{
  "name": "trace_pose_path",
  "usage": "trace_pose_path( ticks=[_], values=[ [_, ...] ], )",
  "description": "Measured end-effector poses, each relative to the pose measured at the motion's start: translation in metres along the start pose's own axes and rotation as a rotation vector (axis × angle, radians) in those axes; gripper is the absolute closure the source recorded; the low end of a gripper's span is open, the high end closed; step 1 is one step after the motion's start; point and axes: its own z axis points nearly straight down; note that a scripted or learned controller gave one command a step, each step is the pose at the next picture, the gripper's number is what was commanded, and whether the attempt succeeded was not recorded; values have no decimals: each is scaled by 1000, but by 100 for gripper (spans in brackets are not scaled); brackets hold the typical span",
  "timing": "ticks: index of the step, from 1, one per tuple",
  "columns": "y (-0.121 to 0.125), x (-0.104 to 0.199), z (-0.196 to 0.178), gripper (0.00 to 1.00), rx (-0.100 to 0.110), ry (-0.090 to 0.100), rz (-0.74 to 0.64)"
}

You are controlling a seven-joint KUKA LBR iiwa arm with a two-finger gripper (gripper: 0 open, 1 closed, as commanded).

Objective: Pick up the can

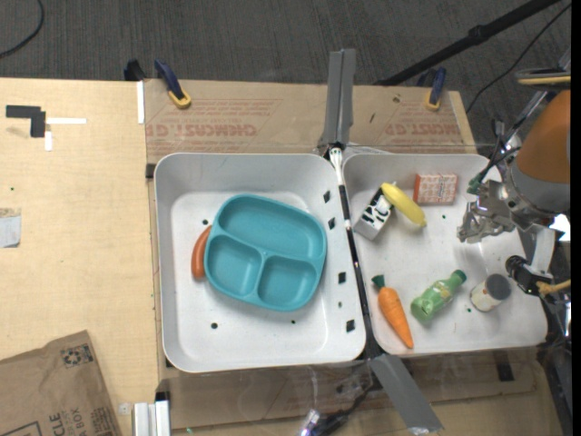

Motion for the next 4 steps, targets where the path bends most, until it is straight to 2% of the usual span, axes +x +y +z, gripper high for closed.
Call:
trace_pose_path(
  ticks=[1, 2, 3, 4],
  values=[
    [0, 0, 0, 0, 0, 0, 0],
    [63, 15, 24, 0, 1, 6, 79],
    [70, 43, 23, 0, 21, -11, 375],
    [70, 43, 23, 0, 21, -11, 375]
  ],
)
